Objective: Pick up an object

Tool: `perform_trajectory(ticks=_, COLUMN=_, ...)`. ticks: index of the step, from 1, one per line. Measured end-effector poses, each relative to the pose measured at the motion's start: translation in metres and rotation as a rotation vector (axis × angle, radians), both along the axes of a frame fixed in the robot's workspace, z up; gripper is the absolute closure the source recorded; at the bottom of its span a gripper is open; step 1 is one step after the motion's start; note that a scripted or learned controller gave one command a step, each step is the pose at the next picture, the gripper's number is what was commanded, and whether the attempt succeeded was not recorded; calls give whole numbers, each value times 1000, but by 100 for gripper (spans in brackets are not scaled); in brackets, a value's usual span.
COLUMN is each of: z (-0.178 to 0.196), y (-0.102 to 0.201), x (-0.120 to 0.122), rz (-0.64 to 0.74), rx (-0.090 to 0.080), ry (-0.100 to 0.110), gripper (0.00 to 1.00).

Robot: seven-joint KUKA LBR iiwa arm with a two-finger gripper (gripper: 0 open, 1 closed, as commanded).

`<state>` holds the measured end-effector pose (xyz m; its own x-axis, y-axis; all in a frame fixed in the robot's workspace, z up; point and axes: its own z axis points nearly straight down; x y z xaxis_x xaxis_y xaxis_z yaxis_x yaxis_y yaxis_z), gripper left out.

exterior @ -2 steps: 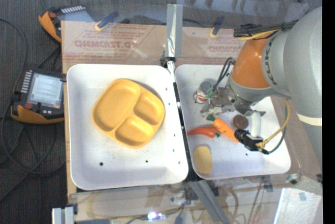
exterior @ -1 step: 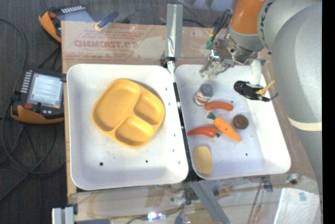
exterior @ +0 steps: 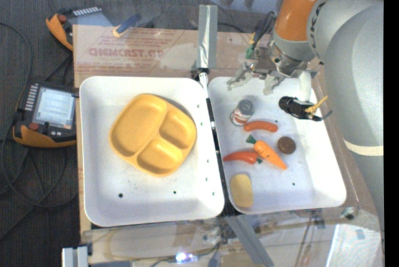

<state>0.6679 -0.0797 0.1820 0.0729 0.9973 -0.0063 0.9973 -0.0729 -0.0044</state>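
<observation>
Gripper (exterior: 249,86) is released: fingers spread wide, nothing between them. It hangs just behind the small can (exterior: 242,111), over the far rim of the right bin (exterior: 312,178). The can stands loose on the bin floor. Orange sausage (exterior: 260,126) lies just in front-right of the can. Carrot (exterior: 269,153), red pepper (exterior: 240,157) and brown disc (exterior: 286,145) lie further front, and the pale potato (exterior: 241,189) frontmost. Yellow divided tray (exterior: 154,133) is well left of the can, in the left bin (exterior: 100,197).
</observation>
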Motion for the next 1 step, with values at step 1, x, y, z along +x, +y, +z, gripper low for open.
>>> perform_trajectory(ticks=1, z=-76, y=-18, x=-44, rz=-89, rx=6, ry=1, gripper=0)
